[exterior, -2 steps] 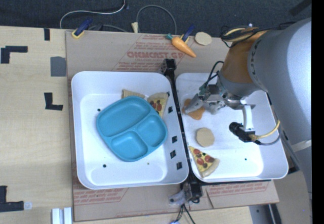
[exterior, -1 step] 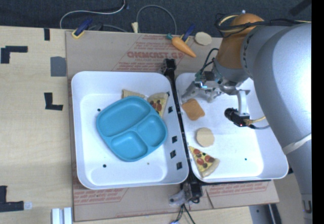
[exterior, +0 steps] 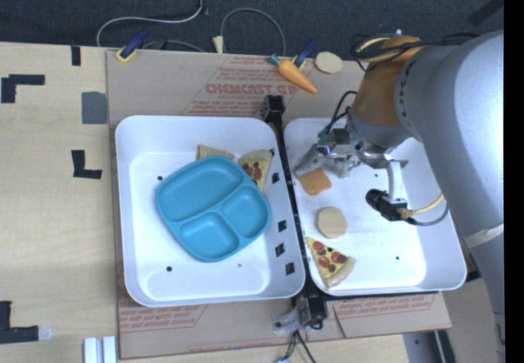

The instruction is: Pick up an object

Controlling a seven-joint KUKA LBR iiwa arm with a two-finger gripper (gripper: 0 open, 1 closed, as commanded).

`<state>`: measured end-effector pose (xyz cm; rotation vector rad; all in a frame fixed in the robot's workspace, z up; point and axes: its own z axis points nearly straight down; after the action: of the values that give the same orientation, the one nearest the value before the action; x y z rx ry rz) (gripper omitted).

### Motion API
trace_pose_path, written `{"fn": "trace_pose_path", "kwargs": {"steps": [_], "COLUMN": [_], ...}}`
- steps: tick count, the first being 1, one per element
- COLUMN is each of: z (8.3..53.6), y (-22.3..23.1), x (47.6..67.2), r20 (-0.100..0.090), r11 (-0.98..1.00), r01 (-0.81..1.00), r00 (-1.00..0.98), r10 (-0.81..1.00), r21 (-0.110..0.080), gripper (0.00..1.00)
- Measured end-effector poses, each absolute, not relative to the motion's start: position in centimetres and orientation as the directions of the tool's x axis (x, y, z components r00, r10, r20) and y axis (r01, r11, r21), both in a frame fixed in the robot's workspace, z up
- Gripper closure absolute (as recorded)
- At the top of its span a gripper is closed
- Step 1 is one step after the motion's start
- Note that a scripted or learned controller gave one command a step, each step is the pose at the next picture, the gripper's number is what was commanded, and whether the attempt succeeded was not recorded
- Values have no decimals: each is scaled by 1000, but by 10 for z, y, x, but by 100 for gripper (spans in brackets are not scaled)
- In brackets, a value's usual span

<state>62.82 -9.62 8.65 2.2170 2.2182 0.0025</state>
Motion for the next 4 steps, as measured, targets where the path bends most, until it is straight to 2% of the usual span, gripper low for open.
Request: {"fn": "trace_pose_path", "kwargs": {"steps": [1, 2, 3, 4], "z": [85, 87, 85, 87], "y": [-97, -99, -97, -105], "x": [669, 621, 659, 625], "r20": [-4, -2, -1, -2], "r11": [4, 0, 2, 1], "r01": [1000, 1000, 1000, 1000], "r00": [-4, 0, -2, -1], "r10": [1000, 1000, 1000, 1000], "r21": [-6, 5, 1, 5], "gripper": [0, 0, 0, 0]}}
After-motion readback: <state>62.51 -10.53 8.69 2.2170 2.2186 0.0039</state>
